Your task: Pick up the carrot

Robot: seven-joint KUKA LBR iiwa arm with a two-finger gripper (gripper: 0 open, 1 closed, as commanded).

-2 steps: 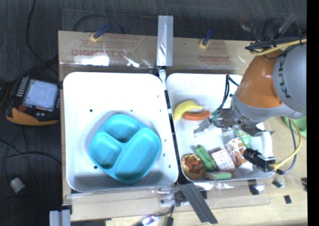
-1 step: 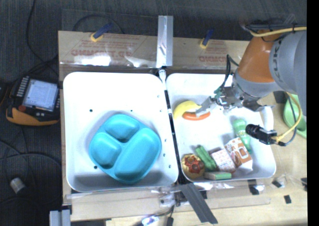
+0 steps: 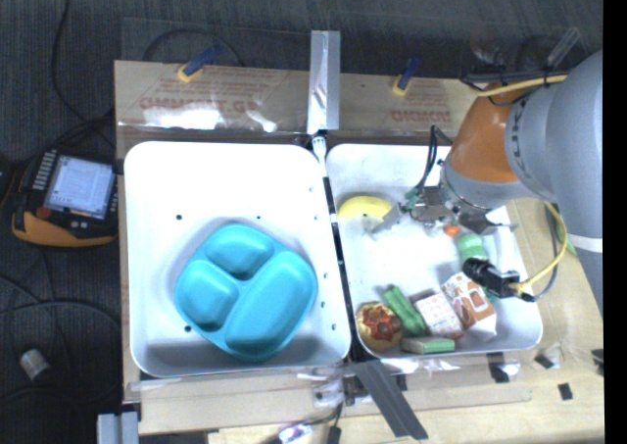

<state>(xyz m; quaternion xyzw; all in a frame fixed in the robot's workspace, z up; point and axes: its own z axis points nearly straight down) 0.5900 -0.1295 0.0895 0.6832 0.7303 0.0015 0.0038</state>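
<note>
the arm [image 3: 549,138] reaches into the right bin [image 3: 392,256] from the right, its orange band above the wrist. the fingers [image 3: 423,209] sit low over the upper middle of that bin; whether they are open or closed cannot be told. a small orange bit, likely the carrot [image 3: 451,230], lies just right of and below the fingers, partly hidden by the wrist. a yellow piece [image 3: 361,206] lies just left of them. well below them, along the bin's lower wall, lie a green piece [image 3: 402,303], a reddish-brown round item [image 3: 378,322] and small cartons [image 3: 458,303]. far left, the left bin [image 3: 157,187] holds a blue divided tray [image 3: 245,287].
</note>
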